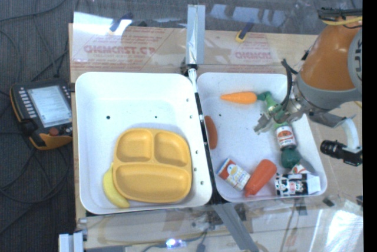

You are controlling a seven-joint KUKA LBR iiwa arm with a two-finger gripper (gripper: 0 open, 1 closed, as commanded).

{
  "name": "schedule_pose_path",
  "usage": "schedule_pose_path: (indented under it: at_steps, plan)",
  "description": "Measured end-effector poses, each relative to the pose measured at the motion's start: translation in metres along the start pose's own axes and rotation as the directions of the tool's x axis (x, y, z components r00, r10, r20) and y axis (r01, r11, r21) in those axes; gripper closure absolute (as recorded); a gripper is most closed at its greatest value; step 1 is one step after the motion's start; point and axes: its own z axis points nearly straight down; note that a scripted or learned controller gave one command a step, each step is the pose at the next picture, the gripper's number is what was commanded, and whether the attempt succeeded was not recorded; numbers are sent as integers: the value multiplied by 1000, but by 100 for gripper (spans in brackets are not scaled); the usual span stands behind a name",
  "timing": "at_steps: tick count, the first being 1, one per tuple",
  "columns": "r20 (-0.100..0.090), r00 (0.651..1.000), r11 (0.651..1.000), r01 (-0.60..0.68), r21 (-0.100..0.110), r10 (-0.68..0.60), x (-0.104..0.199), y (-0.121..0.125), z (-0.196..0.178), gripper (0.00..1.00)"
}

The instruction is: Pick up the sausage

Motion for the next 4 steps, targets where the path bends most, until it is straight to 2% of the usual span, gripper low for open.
schedule_pose_path:
  at_steps: [1,2,3,4]
  plan:
    - [-5,932,932,363,-1,-363,90,6,29,100]
    - [-6,931,931,365,-3,-365,91,7,21,100]
    - [-1,501,501,865,-4,-865,139,2,29,100]
    - [-1,501,501,866,-5,-866,139,2,29,0]
